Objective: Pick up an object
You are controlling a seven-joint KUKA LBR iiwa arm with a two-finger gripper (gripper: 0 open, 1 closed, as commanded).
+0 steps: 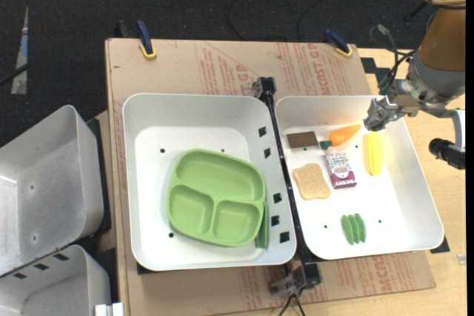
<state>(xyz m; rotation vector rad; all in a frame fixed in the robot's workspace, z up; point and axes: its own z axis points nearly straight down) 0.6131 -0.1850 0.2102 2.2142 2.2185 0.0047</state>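
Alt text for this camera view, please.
The gripper hangs over the right bin, near a carrot and corn cob; bread, a small carton and green pods lie below. The left bin holds a green tray.

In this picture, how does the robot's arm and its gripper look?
The arm is a thick rounded body, orange-brown on its upper part and grey lower near the wrist. A tan cable loops over its top, and thin dark cables run beside the wrist. The gripper is small, dark grey metal, with details too blurred to describe.
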